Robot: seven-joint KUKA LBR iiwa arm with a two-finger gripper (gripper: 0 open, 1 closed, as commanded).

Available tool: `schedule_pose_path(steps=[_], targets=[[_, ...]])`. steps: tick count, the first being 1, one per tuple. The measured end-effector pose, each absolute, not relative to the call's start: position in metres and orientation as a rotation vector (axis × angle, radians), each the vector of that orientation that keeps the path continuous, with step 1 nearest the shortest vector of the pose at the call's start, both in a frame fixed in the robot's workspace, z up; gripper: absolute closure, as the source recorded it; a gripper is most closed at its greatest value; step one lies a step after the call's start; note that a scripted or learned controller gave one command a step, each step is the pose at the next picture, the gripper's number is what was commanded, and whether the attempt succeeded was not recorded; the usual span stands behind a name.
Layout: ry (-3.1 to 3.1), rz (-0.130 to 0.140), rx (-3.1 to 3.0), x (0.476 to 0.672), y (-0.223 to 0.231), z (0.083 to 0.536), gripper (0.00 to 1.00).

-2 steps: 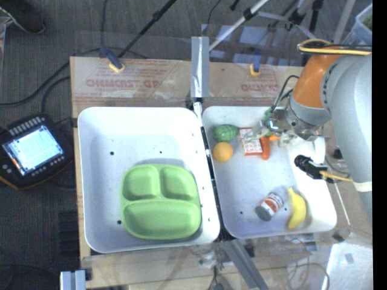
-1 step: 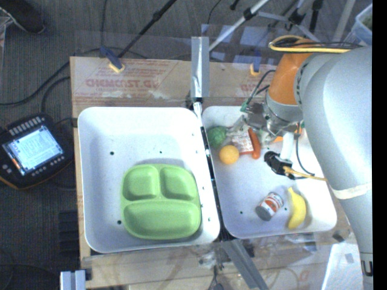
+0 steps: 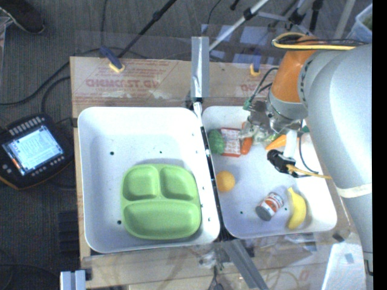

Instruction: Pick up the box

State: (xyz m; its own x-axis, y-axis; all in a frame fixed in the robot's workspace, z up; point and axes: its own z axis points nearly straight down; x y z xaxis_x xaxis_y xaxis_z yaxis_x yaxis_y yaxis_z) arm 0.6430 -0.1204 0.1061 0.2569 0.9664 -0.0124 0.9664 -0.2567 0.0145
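The desk [image 3: 84,65] carries two shallow white bins side by side under a cardboard-coloured surface. The left bin [image 3: 97,138] holds a green divided tray [image 3: 161,202], lying toward that bin's near edge. The right bin [image 3: 242,219] holds everything the task concerns.

The arm [image 3: 338,119] enters from the desk's right side and stands over the right bin's far right corner, its orange band [image 3: 289,77] directly above the wrist. The gripper [image 3: 261,127] sits low at the bin's far edge. Whether it is spread or pressed together cannot be told (the wrist body masks its working end), and nothing is seen pinched in it.

The box [image 3: 230,142], a small flat carton with red and white printing, lies on the bin floor near the far edge, toward the divider between the bins. Governing relation: the box lies just beside the gripper, toward the desk's left side and slightly nearer the desk's near edge. Its long axis appears to run roughly left to right along the far edge, though it is partly crowded and this is a judgement.

Crowding noted: a green round fruit [image 3: 216,141] touches the box on its divider side, and an orange carrot-like piece [image 3: 245,145] on its gripper side.

Elsewhere in the right bin: a banana [image 3: 296,209] by the near right corner, a small can [image 3: 270,205] just beside it, an orange [image 3: 225,181] near the divider.
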Motion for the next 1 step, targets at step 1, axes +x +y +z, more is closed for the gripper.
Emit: schedule_pose_path(steps=[1], targets=[[1.903,-0.002,2.475,0.643,-0.1205,0.1061,0.0]])
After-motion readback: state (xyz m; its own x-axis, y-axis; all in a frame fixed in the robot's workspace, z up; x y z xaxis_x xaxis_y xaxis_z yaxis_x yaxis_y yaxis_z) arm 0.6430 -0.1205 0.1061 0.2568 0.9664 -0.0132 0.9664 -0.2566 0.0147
